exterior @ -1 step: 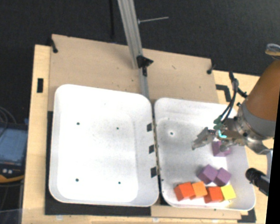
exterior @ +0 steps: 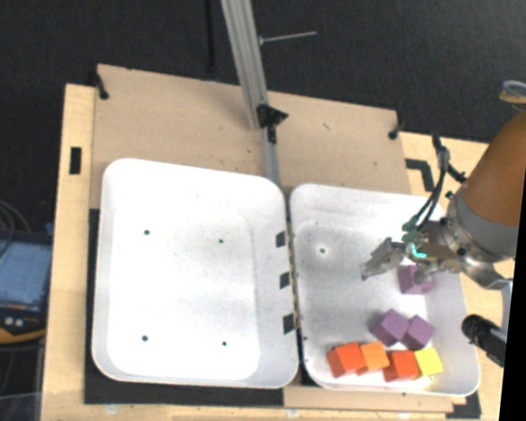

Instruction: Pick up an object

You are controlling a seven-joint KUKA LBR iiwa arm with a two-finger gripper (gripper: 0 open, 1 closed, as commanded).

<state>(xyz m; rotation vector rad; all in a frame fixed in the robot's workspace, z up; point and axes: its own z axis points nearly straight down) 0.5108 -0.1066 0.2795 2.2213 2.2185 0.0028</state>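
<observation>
Pale tan board forms the worktop (exterior: 207, 118), sitting on a black floor (exterior: 97, 7) that surrounds it on the top and left of the view. Two shallow white bins lie side by side on it, touching along their inner edges, where small dark clips show at the seam. The left bin (exterior: 190, 272) has a bare, faintly speckled floor with a few small dark dots. The right bin (exterior: 330, 288) carries all the blocks, gathered in its near right part.

A purple block (exterior: 414, 279) lies towards the right side of that bin, directly beneath the end effector (exterior: 391, 259). Two more purple blocks (exterior: 401, 328) sit closer to the near edge, touching each other. Along the near rim runs a row of three orange blocks (exterior: 375, 359) with a yellow block (exterior: 428, 361) at its right end.

The grey arm (exterior: 496, 194) comes in from the right, its orange band above the wrist. The end effector hangs low over the right bin, beside the upper purple block; whether it is spread or clenched cannot be told, and no block shows gripped in it.

A slanted metal pole (exterior: 247, 57) crosses the far edge of the worktop. On the floor at left lies a handheld control pendant (exterior: 4, 284) with a bluish screen and cables.
</observation>
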